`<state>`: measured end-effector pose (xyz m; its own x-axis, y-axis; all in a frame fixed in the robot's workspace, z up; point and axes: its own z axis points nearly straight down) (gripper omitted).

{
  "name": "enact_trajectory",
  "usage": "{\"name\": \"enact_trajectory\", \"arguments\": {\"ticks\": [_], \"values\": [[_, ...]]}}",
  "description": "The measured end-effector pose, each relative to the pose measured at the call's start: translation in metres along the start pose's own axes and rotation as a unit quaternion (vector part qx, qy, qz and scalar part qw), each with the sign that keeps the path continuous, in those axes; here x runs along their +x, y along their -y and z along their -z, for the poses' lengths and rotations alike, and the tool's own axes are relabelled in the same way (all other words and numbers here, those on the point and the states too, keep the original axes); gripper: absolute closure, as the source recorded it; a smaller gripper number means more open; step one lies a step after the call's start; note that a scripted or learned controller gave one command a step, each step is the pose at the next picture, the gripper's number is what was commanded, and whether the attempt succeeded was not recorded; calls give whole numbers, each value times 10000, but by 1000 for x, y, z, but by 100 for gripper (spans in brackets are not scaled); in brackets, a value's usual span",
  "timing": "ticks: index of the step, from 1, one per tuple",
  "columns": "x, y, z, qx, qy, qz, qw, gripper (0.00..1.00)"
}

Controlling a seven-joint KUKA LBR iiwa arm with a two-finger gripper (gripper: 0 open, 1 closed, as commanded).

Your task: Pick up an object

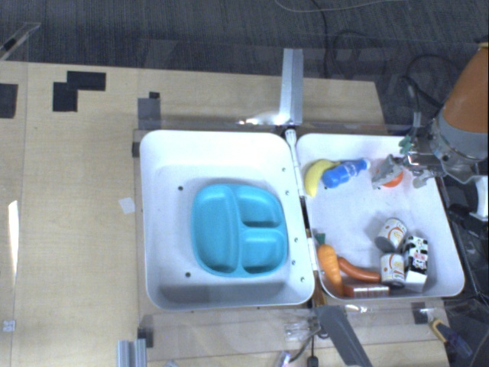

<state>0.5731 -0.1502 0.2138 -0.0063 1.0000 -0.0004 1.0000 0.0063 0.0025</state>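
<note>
We judge the approach step is in hand: the gripper (pixel 399 167) hangs over the right bin (pixel 451 228) near its far right corner, and we cannot tell its state. A small orange-and-white object (pixel 389 177) lies at its tip; whether it is gripped is unclear, and its long axis is too small to read. Next we would need a confirmed closure, then a straight lift. The left bin (pixel 164 205) holds 1 blue tray (pixel 238 229).
</note>
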Motion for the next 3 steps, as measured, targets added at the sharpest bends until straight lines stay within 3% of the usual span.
{"name": "enact_trajectory", "arguments": {"ticks": [1,3], "values": [[-4,17,-124,-54,8,-384,9992,0],[-37,81,-124,-69,15,-385,9992,0]]}}
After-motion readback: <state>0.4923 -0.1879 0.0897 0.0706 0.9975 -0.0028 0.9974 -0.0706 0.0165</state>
